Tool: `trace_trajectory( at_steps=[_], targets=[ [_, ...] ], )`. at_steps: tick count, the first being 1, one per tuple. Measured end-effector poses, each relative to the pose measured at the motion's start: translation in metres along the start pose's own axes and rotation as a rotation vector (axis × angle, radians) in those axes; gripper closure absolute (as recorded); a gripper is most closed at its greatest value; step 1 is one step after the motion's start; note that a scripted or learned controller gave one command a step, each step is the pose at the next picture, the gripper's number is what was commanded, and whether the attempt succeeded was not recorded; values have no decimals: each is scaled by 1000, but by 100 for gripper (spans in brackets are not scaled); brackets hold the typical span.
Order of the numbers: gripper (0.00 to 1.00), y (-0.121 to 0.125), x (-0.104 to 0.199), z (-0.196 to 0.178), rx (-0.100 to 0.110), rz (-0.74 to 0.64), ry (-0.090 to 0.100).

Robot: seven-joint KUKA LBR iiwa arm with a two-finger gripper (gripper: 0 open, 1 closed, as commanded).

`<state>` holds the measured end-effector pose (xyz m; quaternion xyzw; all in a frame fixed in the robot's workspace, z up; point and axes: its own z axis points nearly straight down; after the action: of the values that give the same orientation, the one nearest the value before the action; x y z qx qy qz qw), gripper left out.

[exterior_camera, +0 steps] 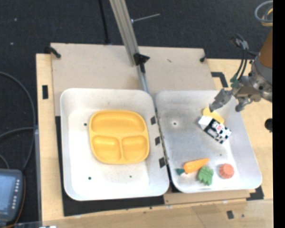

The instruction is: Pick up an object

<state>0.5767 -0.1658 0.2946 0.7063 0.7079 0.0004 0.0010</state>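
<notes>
A: What is sitting at the left?

B: A monitor is showing at the near left corner, off the bench, with a cable curving over the dark floor beyond it. The left bin is holding a yellow tray with three compartments, lying flat near the bin's middle.

A: And between the bins?

B: A metal post is slanting up from the far edge of the bench, its foot sitting just beyond the gap where the two bins are meeting.

A: What is lying in the right bin?

B: A carrot is lying along the near side, with a green toy just beside it and a round orange toy a little to the right. Farther back, a white box with black spots is lying tilted, and a yellow piece is touching its far end.

A: Where is the gripper?

B: It is hanging over the far right part of the right bin, just above the yellow piece and the box. Its two fingers are standing spread apart, one pointing down at the yellow piece, and nothing is sitting between them.

A: And the arm?

B: It is reaching in from the right edge, grey with an orange band, with cables looping beside the wrist.
</notes>
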Motion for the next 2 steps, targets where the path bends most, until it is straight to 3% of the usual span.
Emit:
trace_trajectory(
  at_steps=[1, 2],
  targets=[
    [0, 0, 0, 0, 0, 0, 0],
    [0, 4, -1, 62, 7, 4, 0]
  ],
)
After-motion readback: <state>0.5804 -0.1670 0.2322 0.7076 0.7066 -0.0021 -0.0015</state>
